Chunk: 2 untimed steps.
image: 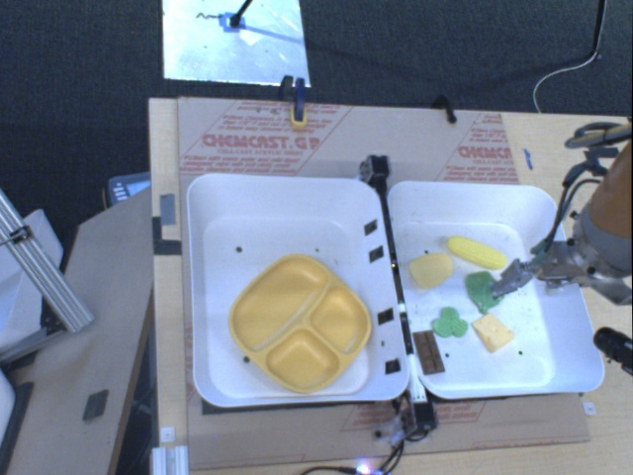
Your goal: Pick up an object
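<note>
The right bin [524,201] holds several small items: a yellow corn-like piece [476,252], a pale yellow round piece [431,270], a dark green piece [482,290], a light green clover-shaped piece [450,323], a yellow cheese-like wedge [492,333] and a brown block [428,352]. My gripper [508,280] reaches in from the right, low over the bin, with its tip right beside the dark green piece. Nothing shows between its fingers.
The left bin [213,216] holds a yellow divided plate [300,322]. A black divider [391,265] runs between the bins. The arm's body [603,236] hangs over the right bin's right edge. Cardboard lies beneath both bins.
</note>
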Each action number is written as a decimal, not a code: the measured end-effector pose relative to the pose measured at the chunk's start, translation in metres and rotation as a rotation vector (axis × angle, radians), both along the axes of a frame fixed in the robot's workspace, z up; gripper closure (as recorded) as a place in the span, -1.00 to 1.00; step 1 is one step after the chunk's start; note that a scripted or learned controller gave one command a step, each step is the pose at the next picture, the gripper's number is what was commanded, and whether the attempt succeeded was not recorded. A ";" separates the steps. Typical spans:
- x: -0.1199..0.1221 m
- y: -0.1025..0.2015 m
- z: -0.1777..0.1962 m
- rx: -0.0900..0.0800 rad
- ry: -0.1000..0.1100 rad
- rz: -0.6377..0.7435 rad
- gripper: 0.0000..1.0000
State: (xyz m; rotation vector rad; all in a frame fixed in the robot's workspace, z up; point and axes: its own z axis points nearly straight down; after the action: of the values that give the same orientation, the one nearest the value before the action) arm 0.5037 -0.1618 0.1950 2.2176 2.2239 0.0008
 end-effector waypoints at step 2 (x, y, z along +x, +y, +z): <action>0.094 0.063 0.089 0.000 -0.015 0.011 1.00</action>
State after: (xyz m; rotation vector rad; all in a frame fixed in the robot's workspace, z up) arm 0.5974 -0.0984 0.2843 2.1974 2.2289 0.0165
